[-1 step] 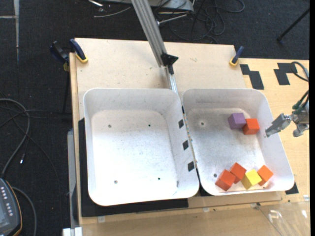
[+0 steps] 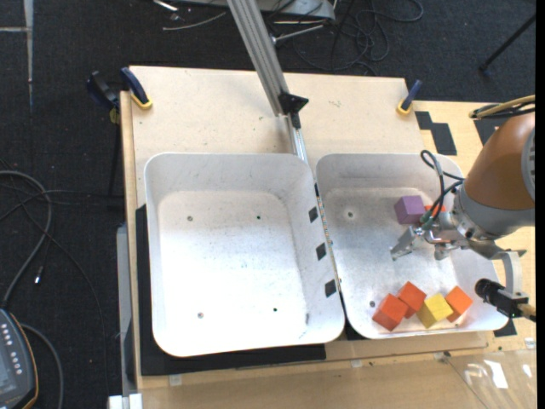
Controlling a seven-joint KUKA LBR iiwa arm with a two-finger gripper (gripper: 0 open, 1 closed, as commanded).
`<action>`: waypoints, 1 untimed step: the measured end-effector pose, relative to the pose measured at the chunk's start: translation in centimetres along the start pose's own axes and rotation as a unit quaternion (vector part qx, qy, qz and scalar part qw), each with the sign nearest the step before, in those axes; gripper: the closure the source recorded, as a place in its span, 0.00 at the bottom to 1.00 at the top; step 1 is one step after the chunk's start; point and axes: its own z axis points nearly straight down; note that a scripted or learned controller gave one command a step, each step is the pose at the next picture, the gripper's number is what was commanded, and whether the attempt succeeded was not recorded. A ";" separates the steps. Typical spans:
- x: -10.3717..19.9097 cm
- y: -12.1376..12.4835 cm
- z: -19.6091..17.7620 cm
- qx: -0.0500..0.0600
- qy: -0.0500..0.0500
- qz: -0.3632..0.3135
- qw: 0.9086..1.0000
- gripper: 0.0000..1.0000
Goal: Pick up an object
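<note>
Left bin (image 2: 170, 186): white, looks like moulded plastic; matt, finely speckled floor, smooth rounded rim.
Right bin (image 2: 358, 173): same white plastic look, matt, speckled.
Bench top (image 2: 213, 109): pale board, appears to be wood or fibreboard; matt, slightly flecked.
Purple block (image 2: 410, 209): solid colour, matt, smooth faces.
Orange blocks (image 2: 400, 305): matt, smooth; material cannot be told.
Yellow block (image 2: 434, 308): matt, smooth.
Arm (image 2: 502, 177): orange band smooth with a soft sheen; grey section below likewise smooth.
Gripper (image 2: 417, 241): grey, metallic-looking, dull finish.
Slanted rail (image 2: 260, 45): silver extruded metal, light sheen.
Corner clamps (image 2: 136, 88): dark bodies with glossy yellow tips, plastic in look.
Floor (image 2: 60, 228): dark, rough, carpet-like.
</note>
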 end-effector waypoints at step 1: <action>1.4 7.9 2.3 -0.005 -0.002 -0.001 1.000 0.00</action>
